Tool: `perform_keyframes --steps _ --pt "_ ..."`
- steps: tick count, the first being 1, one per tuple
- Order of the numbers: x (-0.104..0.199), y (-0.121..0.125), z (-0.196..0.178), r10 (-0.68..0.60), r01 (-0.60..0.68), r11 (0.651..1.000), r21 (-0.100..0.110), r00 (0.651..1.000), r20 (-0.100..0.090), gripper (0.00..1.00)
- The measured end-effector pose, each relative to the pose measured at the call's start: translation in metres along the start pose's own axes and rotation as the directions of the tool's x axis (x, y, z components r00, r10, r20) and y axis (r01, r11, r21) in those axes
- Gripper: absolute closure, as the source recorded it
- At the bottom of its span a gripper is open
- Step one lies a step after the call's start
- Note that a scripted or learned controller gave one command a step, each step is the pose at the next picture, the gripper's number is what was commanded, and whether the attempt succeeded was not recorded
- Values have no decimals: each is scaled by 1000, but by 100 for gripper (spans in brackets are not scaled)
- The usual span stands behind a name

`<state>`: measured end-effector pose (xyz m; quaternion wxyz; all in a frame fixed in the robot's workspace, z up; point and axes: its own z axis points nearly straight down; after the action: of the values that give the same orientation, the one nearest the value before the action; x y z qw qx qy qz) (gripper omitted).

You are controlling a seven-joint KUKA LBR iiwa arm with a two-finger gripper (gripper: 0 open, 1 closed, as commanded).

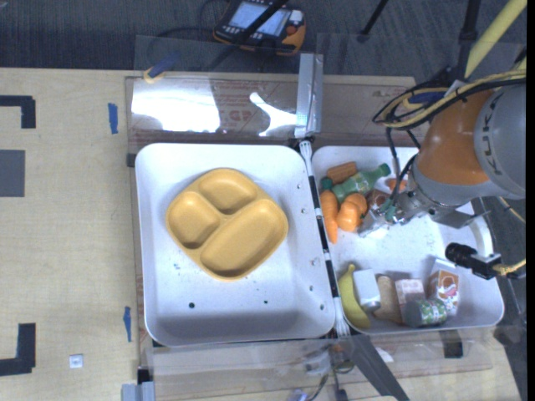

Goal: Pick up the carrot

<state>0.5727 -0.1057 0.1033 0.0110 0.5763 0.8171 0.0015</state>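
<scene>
Camera view: carrot lies along right bin's left wall, just left of pincer (opening too blurred to tell), apart

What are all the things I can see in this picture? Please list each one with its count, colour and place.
White bins: 2, side by side on the bench; left bin, right bin.
Divided plate: 1, yellow, in the left bin.
Carrot: 1, orange, right bin, against its left wall.
Small orange items: a cluster by the carrot; kinds unclear.
Bottle: 1, green, right bin, upper part.
Banana: 1, yellow, right bin, near left corner.
Small packages: several, mixed colours, along the right bin's near edge.
Handheld controller: 1, black and orange, on the floor beyond the bench.
Gripper: 1, right bin, beside the orange cluster.
</scene>
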Motion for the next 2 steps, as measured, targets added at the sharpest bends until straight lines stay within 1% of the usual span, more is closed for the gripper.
perform_keyframes --steps 1,2 --pt "50 34 -130 170 -169 985 20 985 -13 100" --pt "113 43 -82 123 -123 992 21 992 -15 100"
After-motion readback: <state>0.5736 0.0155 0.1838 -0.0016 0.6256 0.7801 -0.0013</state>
